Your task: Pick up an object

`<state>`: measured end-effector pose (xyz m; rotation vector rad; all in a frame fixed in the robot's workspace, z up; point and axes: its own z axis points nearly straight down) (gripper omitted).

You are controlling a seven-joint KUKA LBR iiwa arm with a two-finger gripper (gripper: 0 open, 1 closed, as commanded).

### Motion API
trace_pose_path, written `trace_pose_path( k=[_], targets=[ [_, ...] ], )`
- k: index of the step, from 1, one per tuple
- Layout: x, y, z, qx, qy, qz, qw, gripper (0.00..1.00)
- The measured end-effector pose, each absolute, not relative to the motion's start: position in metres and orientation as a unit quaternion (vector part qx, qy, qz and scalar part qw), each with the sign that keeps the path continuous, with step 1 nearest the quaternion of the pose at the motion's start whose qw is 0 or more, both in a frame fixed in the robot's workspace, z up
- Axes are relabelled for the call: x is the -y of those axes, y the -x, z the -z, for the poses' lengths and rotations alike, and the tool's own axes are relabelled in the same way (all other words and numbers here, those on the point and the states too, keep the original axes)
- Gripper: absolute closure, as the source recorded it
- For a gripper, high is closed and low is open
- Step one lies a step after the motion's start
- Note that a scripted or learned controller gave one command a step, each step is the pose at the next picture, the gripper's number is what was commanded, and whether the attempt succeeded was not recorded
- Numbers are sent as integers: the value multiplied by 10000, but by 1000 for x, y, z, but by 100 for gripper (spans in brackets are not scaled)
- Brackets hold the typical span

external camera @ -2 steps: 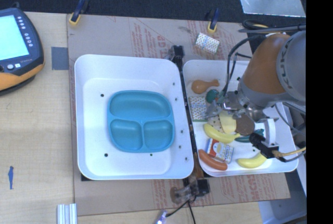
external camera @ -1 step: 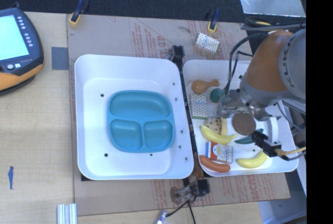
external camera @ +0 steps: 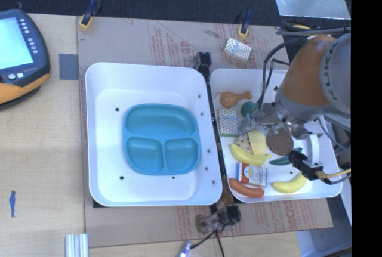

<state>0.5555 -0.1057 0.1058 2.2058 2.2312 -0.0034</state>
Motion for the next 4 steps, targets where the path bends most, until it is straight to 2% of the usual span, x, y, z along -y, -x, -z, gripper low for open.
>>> trace_pose_path(
  k=[1, 2, 3, 4],
  targets=[
    [107, -556, -116, -7122, -7019, 22, 20, 100],
    [107, -555, -116, -7126, -7015, 26, 22, 0],
    [99, -497, -91, -7092, -7050, 18, -20, 0],
    [100, -537, -92, -7086, -7056, 12, -14, 0]
  ],
)
